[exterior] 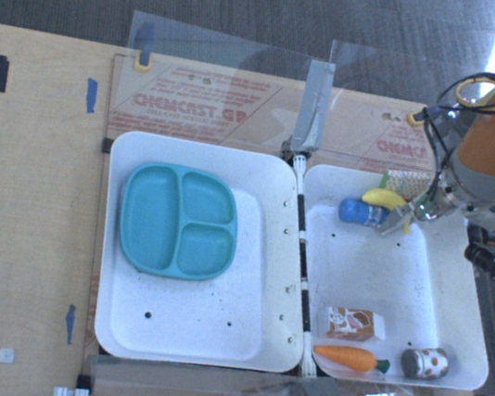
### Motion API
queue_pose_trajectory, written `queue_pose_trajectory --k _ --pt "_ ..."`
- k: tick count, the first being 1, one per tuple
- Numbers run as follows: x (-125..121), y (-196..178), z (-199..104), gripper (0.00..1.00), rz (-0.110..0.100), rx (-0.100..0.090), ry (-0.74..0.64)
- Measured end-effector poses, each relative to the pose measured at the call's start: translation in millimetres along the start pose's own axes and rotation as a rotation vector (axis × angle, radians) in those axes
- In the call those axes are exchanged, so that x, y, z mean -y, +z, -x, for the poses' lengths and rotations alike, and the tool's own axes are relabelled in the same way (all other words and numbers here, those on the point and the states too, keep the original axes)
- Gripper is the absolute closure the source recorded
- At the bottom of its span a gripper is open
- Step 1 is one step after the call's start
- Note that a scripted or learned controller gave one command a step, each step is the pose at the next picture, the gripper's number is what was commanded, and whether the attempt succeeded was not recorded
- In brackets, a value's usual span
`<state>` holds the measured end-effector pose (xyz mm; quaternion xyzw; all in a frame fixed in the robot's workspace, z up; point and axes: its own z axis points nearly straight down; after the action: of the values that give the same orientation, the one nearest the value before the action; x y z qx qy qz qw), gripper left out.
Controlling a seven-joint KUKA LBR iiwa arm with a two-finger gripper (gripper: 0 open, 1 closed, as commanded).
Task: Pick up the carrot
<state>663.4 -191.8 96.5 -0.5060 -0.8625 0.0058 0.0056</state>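
the gripper [406, 219] sits at the far end of the right bin [428, 298], low over a cluster of toys there — a blue bottle-like thing [355, 210] and a yellow banana [383, 198]. its tips are dark and small against the clutter, and i cannot tell whether it is spread or closed, nor whether it touches anything.

the carrot [348, 357] lies at the opposite, near end of the same bin, well apart from the gripper. it rests flat along the near wall, orange body pointing left with a small green stub at its right end. just above it is a small brown packet [353, 324], and to its right a little can [425, 363] lies on its side, close to the green end.

judged from this, the task stands at its first step: the approach has not reached the carrot. the next move calls for lifting clear of the far cluster, travelling toward the near wall, and coming down across the carrot's width — with care, since the wall and the can leave little room.

the left bin [244, 333] holds a teal divided plate [179, 222].
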Motion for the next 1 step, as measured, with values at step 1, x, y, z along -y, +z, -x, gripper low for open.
queue_pose_trajectory --k 1 --pt "-11.4 -116.4 -14.8 1.00 0.021 0.008 0.184"
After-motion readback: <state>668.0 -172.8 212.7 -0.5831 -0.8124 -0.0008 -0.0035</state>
